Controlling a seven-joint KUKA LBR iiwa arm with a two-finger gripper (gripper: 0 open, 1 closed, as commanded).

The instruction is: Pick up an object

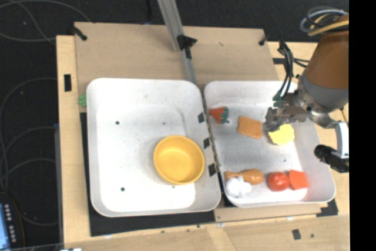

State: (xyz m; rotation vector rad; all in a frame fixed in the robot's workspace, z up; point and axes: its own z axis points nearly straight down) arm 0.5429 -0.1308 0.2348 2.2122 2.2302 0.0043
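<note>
1. A tan board bench (147,56) stands on a dark floor strewn with thin cables, and a grey metal post (167,3) slants up from the bench's far edge.
2. Two shallow white plastic bins sit side by side on the bench: the left bin (129,109) and the right bin (247,97), their inner walls touching.
3. A round yellow plastic bowl (178,160) rests upright in the left bin, toward its near right part.
4. The grey arm with the orange band (326,70) reaches in from the right over the right bin.
5. Its two-finger gripper (278,120) hangs low over the right half of the right bin, just above a pale yellow rounded toy (283,136); the gripper's tip overlaps the toy's upper left edge.
6. Whether the pincer is wide or narrow I cannot tell, since the dark wrist body blurs into it, and whether it touches the yellow toy is also unclear.
7. An orange wedge-shaped block (249,127) lies just left of the gripper, near the yellow toy but apart from it.
8. A small red and green toy (219,115) sits near the right bin's left wall.
9. Along the right bin's near wall lie a white rounded lump (237,187), an orange-brown elongated toy (251,176) touching it, a red round toy (277,181) and an orange-red block (298,179) just beside that one.
</note>
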